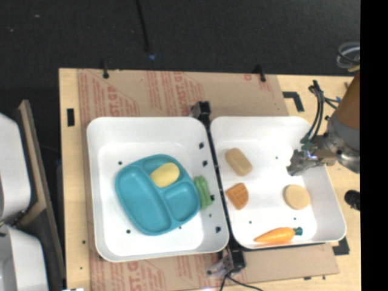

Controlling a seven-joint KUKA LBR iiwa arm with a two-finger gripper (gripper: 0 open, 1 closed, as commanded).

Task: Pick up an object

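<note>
Approach step: tool [298, 162] hovers in right bin [321, 232], grip state can't tell, nothing visibly held. Next: descend toward round biscuit [297, 197] at its 6 o'clock.

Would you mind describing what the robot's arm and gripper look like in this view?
The arm comes in from the right as a thick rounded segment with an orange-brown band above a grey wrist. Dark cables loop along its upper left side. The gripper is a small grey metal unit with dark parts; a faint bluish light shows on it. No markings are legible.
</note>
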